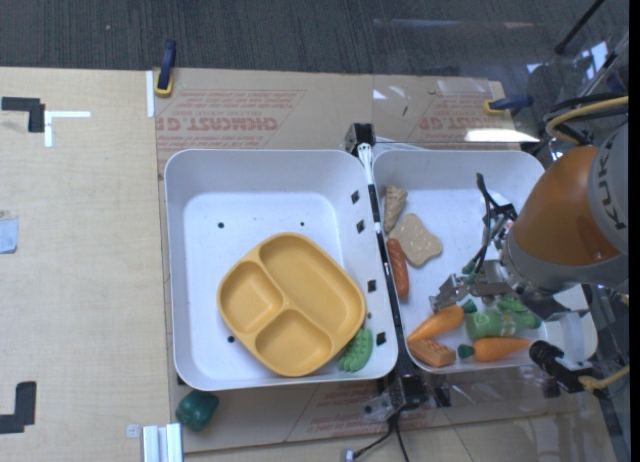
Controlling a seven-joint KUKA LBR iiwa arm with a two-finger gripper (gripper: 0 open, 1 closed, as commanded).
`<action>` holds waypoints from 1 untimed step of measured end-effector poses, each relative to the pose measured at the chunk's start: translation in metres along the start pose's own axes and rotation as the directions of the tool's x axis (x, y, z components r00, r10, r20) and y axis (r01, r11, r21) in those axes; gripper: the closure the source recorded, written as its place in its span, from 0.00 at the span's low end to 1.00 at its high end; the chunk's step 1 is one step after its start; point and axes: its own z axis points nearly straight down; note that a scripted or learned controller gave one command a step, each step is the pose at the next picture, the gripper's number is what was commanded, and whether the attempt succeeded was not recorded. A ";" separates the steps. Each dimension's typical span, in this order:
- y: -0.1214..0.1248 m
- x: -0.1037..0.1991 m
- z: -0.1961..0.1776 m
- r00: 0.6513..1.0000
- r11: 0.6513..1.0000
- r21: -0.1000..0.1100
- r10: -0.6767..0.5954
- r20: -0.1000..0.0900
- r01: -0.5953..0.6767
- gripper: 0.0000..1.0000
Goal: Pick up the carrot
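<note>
Two orange carrots lie in the right bin point(450, 175) near its front wall. One carrot point(436, 325) is angled toward the bin's middle, and a second carrot point(500, 348) with a green top lies further right. My gripper point(452, 296) hangs low in this bin, just behind and above the upper end of the first carrot and close to it. Nothing is visibly held. The grey arm with its orange band point(565, 215) hides the bin's right part.
The right bin also holds a red sausage point(399, 267), a bread slice point(419, 240), a beige piece point(394, 205), an orange wedge point(432, 353) and green vegetables point(495, 323). The left bin point(250, 180) holds a yellow divided plate point(290, 302) and a green pickle point(356, 350). A green toy point(197, 408) lies on the bench.
</note>
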 end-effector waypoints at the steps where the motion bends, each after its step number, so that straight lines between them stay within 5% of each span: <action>1: 0.002 -0.001 -0.009 1.000 1.000 -0.003 0.003 0.002 -0.003 1.00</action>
